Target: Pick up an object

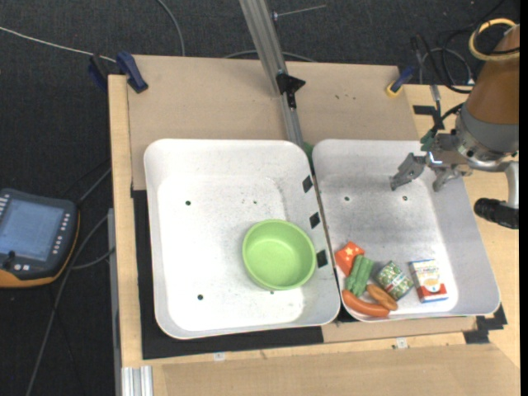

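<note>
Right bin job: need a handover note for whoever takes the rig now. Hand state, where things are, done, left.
Hand: open, holding nothing, over the bare upper part of the right white bin.
Things: red block, green vegetable, orange carrot, round green-patterned object and small white and orange carton clustered at that bin's near edge. Light green plastic bowl sits in the left white bin.
Done: nothing picked.
Left: descend, grasp one, lift.

The bowl (279,254) is light green. Both bins (214,172) are white with fine dark speckles. The small box (428,280) is white, orange and blue.
</note>
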`<state>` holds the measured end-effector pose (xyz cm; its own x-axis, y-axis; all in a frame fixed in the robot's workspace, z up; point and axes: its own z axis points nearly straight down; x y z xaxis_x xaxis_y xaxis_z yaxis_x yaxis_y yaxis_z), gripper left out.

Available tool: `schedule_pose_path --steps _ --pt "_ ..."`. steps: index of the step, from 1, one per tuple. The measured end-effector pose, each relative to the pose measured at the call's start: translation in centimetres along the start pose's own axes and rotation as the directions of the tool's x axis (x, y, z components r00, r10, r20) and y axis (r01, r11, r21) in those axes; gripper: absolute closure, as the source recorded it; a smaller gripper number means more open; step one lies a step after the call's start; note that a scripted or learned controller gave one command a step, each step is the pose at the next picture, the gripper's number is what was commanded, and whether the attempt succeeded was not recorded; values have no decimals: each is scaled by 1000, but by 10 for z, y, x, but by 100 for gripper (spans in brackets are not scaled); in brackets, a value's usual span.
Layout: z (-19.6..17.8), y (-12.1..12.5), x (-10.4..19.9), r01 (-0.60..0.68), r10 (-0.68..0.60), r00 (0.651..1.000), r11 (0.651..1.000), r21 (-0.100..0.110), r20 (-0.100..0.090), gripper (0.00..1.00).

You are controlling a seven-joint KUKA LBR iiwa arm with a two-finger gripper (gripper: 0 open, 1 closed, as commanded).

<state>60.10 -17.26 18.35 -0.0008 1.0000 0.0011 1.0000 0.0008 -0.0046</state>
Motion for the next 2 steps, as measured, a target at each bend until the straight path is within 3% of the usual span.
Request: schedule_pose_path --steps 1,2 --pt "43 -4 1 0 0 1000 1000 -1 0 0" --pt "30 -3 1 0 0 1000 1000 -7 1 100"
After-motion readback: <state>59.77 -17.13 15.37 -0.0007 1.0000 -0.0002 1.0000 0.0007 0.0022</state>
